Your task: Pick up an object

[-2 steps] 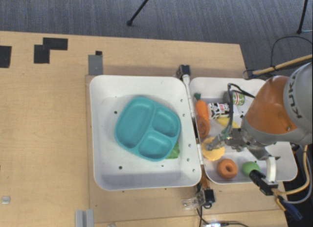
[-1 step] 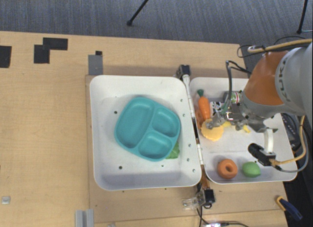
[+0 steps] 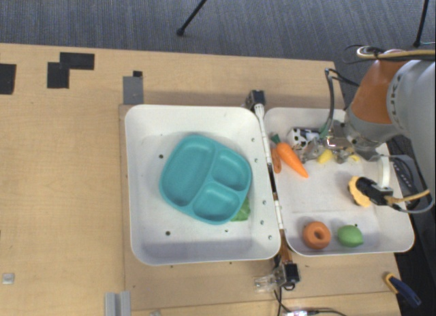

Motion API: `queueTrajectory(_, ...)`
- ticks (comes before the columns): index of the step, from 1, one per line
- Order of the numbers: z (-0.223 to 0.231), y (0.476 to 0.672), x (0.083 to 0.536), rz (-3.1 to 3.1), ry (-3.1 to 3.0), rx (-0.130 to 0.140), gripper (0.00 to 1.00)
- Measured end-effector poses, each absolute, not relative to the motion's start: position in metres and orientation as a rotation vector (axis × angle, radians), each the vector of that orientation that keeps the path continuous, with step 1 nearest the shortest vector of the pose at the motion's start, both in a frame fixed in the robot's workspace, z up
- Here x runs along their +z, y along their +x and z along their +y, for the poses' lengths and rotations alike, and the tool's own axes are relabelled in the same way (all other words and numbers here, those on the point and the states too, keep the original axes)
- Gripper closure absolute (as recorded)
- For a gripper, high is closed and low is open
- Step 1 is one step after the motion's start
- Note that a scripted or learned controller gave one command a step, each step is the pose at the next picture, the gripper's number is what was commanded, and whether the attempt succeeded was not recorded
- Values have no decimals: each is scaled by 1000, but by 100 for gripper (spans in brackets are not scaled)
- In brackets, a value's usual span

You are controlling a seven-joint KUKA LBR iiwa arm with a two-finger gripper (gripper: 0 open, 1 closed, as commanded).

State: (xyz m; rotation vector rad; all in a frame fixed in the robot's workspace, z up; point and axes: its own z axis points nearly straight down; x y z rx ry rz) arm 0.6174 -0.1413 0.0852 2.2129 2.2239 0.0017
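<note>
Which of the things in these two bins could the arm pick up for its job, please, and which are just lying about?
For the job: hand; toy carrot; doughnut; green ball; banana.

Just lying about: teal divided plate; left bin; right bin; clip on the bench.

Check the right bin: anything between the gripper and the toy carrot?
Nothing visible. The gripper is low in the right bin, just right of the toy carrot, with bare bin floor between them. A black-and-white toy lies behind, off that line.
</note>
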Motion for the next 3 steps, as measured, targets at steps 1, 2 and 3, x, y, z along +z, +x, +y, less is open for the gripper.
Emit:
queueTrajectory(1,-93,642,85,2229,2223,-21,0)
queueTrajectory(2,-92,645,97,2228,2212,-8,100)
queueTrajectory(3,-68,576,213,2224,2213,6,100)
